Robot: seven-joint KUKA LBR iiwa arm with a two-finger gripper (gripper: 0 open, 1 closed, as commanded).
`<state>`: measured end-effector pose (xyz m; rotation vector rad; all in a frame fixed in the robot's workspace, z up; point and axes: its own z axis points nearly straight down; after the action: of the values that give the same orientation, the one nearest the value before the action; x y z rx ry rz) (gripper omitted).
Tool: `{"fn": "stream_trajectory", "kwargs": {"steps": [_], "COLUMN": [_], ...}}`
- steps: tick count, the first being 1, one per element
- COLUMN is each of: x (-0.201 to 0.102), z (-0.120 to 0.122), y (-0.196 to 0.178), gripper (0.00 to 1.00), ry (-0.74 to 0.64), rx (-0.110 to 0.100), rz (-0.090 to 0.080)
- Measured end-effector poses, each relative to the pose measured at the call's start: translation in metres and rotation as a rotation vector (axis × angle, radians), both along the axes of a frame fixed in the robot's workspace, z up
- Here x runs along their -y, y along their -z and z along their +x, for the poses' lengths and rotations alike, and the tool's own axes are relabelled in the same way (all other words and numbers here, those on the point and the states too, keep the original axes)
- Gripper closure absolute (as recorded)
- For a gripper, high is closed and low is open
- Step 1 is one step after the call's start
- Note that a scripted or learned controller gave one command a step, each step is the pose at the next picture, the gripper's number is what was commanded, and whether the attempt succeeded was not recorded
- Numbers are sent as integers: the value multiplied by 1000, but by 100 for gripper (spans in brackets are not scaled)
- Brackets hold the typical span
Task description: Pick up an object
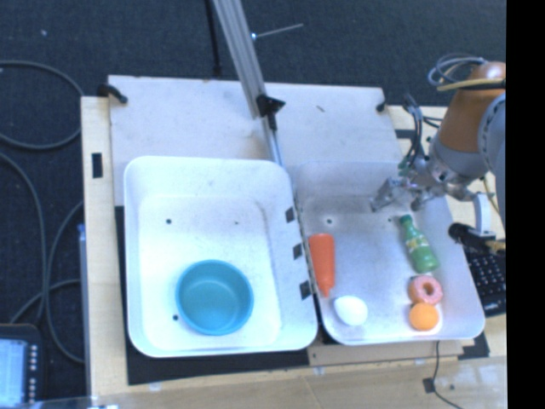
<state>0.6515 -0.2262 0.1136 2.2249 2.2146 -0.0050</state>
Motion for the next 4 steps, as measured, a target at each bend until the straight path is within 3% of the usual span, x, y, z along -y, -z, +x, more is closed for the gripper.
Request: {"fn": "stream_trajectory", "kwargs": {"steps": [1, 3, 4], "x": [1, 1, -57], "z": [3, 13, 22], "y": [-19, -120, -133], "gripper": [100, 100, 100], "ry": [-1, -11, -14], "rx": [11, 9, 8], "rz": [-4, 3, 4]}}
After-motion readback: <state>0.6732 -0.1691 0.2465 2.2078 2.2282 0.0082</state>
